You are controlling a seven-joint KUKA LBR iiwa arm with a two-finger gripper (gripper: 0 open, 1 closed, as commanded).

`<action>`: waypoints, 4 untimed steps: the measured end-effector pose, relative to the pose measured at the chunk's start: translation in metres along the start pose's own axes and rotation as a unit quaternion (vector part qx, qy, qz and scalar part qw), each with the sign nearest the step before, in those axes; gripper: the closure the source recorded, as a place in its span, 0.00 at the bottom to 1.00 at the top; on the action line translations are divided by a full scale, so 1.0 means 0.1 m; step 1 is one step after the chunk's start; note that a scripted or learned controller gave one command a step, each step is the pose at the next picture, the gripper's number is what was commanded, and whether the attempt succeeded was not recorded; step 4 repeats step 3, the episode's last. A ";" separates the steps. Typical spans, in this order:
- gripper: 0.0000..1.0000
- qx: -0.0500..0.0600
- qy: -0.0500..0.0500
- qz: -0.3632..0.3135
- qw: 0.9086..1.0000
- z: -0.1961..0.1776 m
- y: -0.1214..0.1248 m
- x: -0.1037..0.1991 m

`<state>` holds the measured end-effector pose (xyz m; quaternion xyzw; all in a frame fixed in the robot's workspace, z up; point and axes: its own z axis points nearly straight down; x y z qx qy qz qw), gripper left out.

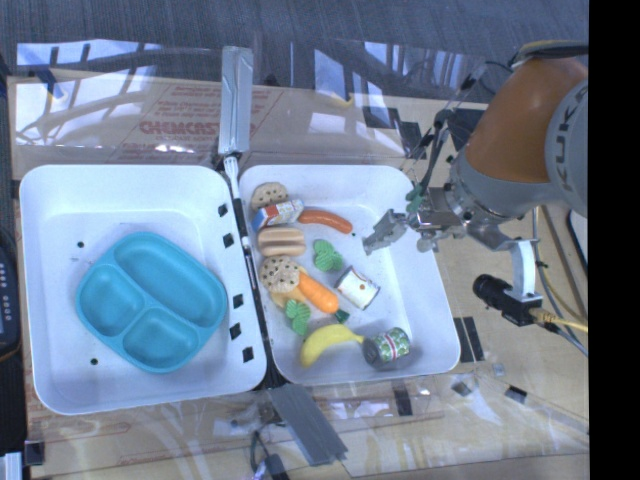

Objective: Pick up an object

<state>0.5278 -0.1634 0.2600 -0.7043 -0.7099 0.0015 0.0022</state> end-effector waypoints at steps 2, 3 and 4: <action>1.00 0.002 0.000 -0.092 0.996 1.44 0.14 -0.13; 1.00 -0.002 -0.001 0.010 1.000 0.28 0.21 0.32; 1.00 -0.002 -0.001 0.010 1.000 0.28 0.21 0.32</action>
